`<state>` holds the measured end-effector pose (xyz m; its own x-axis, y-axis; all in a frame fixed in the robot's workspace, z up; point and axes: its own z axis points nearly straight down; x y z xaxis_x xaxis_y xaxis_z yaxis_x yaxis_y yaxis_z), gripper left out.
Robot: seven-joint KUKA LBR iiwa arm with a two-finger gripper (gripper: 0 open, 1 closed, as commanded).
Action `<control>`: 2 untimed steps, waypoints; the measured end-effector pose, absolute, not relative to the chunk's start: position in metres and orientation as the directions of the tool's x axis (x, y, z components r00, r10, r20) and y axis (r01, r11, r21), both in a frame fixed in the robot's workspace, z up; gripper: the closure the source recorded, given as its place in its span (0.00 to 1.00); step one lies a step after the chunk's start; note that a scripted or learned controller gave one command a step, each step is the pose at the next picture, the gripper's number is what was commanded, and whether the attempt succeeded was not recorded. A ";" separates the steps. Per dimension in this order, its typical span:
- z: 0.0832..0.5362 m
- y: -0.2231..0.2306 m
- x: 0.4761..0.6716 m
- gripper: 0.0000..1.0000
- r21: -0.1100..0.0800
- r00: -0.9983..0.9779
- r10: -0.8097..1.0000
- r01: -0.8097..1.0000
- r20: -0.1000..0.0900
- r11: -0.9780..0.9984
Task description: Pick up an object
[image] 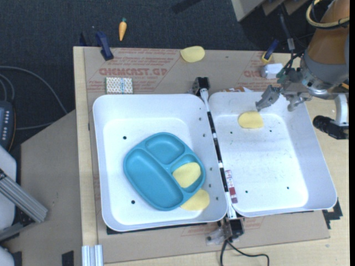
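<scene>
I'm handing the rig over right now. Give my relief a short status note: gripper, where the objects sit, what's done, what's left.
Gripper: open, holding nothing, above the far edge of the right bin.
Nearest object: a yellow piece on that bin's floor, just beside the gripper.
Left bin: blue divided plate with one yellow piece in a compartment, another at its rim.
Done: nothing picked yet.
Left: descend, close on a piece, lift.

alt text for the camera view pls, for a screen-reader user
The arm's end effector hangs over the far edge of the right bin, just above a yellow piece lying on the bin floor. The left bin holds a blue divided plate with one yellow piece in a compartment and another beside its near edge.
</scene>
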<state>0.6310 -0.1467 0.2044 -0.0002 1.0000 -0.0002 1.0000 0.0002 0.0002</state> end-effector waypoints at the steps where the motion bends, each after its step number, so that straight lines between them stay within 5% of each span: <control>1: 0.095 -0.126 0.665 0.00 -0.002 -0.001 1.000 1.000 0.001 0.001; 2: 0.107 -0.126 0.666 1.00 0.001 -0.003 1.000 1.000 -0.001 0.003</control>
<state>0.6661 -0.1256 0.1067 -0.0028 1.0000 -0.0010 1.0000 0.0028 0.0013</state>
